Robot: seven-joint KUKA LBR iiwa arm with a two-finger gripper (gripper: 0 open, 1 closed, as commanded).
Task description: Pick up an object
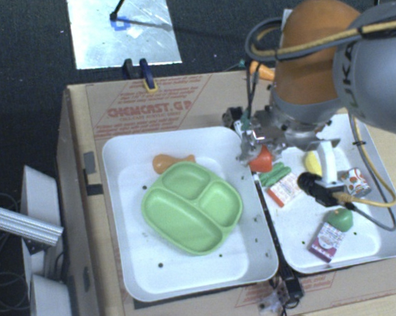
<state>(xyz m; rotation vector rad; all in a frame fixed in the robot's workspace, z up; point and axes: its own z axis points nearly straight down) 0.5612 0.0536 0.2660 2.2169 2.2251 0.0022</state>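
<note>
A robotics lab. A grey and orange arm (328,52) fills the upper right, over two white bins (138,282) on a cardboard-covered surface (156,105). Loose cables (382,199) trail at right.

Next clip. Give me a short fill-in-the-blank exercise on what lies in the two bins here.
1. The green divided plate lies in the ____ bin.
2. The orange thing beside that plate's far edge shares the ____ bin with it.
3. The pincer is over the right bin's ____ corner.

Missing words: left; left; far-left
</note>
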